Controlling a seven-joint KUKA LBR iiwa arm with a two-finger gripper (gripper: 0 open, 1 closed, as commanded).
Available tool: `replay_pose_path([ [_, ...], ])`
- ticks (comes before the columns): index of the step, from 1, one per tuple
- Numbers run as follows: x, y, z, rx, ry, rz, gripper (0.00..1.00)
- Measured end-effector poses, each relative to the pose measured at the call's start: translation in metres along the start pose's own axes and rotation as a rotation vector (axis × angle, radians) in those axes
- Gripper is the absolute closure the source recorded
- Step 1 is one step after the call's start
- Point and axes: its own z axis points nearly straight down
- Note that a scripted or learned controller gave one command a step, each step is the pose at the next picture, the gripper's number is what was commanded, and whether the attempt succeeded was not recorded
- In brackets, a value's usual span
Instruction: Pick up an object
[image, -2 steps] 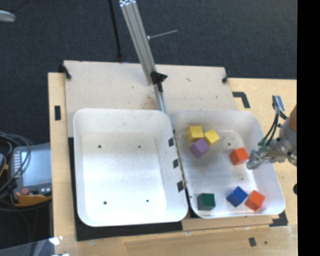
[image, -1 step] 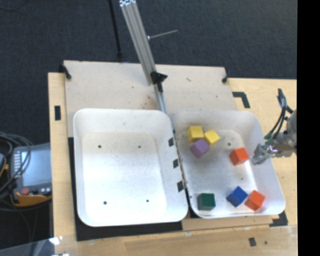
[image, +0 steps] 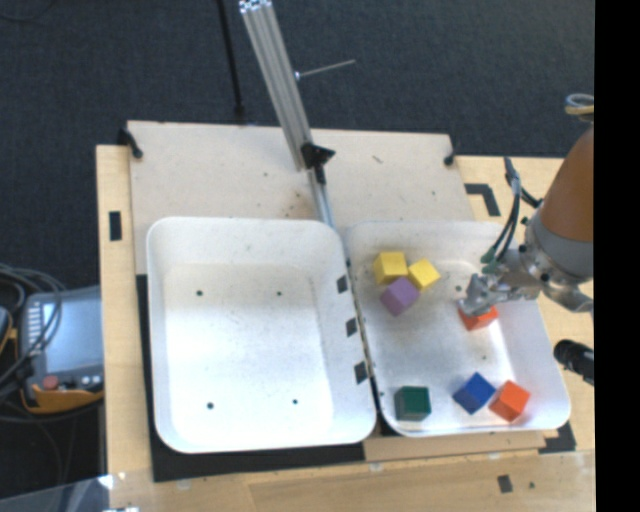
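Camera view: small red-orange cube (image: 481, 318) under pincer (image: 476, 298)

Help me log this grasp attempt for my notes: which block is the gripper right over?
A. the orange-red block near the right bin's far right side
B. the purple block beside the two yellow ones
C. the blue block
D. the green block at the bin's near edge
A: the gripper sits directly on top of the orange-red block, well apart from the purple block, green block and blue block.
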Motion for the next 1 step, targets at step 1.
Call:
replay_pose_path([
  [1,0.0472,0.0181,-0.0069,0.0,0.0,0.0,1.0],
])
